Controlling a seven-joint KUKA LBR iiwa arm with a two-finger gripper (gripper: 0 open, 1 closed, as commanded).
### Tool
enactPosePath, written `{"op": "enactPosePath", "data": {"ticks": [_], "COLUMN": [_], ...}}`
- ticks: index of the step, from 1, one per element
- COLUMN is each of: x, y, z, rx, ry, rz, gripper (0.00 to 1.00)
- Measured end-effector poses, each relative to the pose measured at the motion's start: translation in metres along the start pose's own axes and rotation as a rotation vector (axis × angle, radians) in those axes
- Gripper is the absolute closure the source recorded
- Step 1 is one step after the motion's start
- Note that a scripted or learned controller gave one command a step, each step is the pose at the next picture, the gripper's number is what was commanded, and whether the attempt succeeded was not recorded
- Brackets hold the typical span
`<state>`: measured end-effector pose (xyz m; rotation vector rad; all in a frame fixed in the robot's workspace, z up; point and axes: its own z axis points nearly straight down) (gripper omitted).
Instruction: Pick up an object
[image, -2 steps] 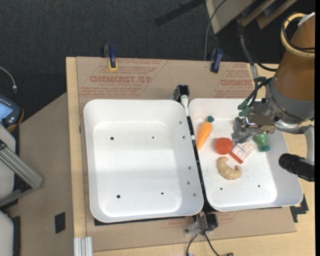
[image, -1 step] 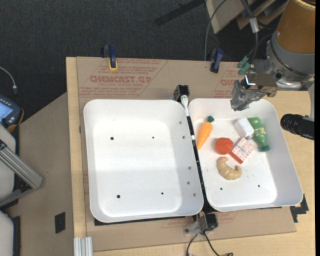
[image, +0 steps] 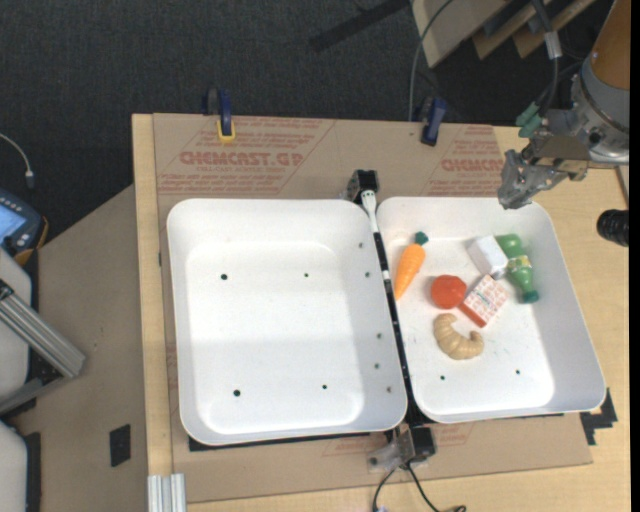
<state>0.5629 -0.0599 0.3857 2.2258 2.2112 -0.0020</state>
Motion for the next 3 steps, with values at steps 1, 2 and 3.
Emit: {"op": "enactPosePath", "data": {"ticks": [1,2,3], "x": [0.081,0.076,0.016], "y": [-0.061,-0.058,-0.011], "z": [0.020,0.008,0.049], "rx": [0.008,0.000,0.003], "ry": [0.006,0.004,0.003], "rz": [-0.015,-0.008,-0.002], "gripper": [1.00,1.00,1.00]}}
